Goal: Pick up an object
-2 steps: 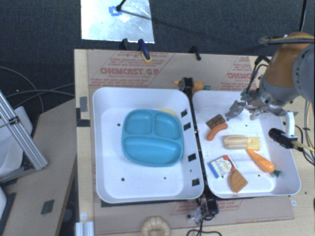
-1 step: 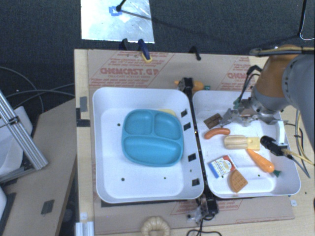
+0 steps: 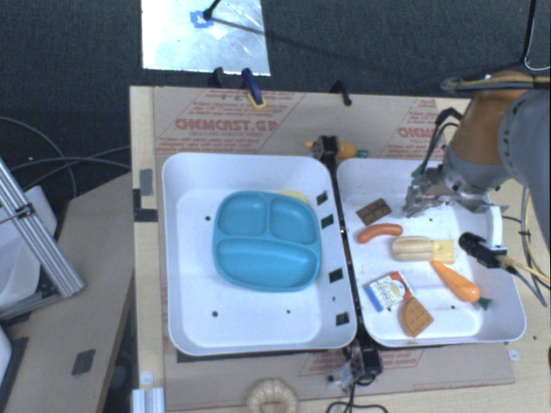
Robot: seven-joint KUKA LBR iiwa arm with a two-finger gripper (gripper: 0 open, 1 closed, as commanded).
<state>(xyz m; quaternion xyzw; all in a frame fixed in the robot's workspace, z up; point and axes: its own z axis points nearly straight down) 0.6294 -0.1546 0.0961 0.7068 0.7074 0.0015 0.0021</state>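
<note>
I see a bench with a brown board (image 3: 284, 114) under two white bins; the left bin (image 3: 194, 317) holds a blue divided plate (image 3: 265, 239). The right bin (image 3: 499, 317) carries the pickable things: a brown chocolate bar (image 3: 374, 211) at its upper left, a sausage (image 3: 380, 231) just below it, then a bun (image 3: 413, 249) touching a yellow cheese slice (image 3: 443, 251). A carrot (image 3: 456, 282) lies lower right of those, a small box (image 3: 387, 292) sits toward the front, and a waffle (image 3: 416, 317) touches its lower right. The gripper (image 3: 419, 198) hangs over the bin's upper middle, right of the bar and above the bun; I cannot tell from here how it is set, and I see nothing in it. The arm (image 3: 495, 144) comes in from the right.
</note>
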